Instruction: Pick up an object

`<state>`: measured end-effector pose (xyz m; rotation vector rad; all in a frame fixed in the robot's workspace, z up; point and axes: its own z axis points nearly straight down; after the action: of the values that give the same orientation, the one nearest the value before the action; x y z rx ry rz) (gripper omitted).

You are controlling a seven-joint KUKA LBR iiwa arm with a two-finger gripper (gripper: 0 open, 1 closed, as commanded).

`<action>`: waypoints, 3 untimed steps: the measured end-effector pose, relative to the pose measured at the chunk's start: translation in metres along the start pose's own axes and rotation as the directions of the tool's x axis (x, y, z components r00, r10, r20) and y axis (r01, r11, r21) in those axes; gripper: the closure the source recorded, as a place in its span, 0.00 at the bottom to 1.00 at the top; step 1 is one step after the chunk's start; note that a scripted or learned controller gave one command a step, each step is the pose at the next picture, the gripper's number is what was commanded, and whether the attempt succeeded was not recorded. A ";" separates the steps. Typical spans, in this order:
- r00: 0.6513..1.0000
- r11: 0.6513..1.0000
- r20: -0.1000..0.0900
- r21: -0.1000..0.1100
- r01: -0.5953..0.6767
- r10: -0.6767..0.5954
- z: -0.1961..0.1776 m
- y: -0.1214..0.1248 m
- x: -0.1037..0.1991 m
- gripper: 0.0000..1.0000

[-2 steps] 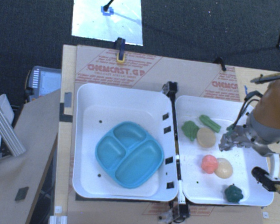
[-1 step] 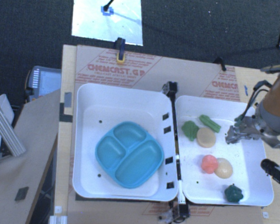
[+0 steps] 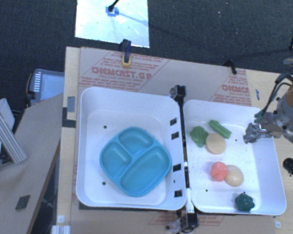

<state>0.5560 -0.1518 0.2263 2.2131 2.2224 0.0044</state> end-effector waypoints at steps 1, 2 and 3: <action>1.000 1.000 0.000 -0.001 0.000 0.000 -0.041 0.002 0.000 1.00; 1.000 1.000 -0.002 0.001 0.006 -0.006 -0.039 0.026 0.050 1.00; 1.000 1.000 -0.003 0.002 0.006 -0.006 -0.042 0.039 0.104 1.00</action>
<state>0.5940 -0.0475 0.2688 2.2085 2.2315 0.0056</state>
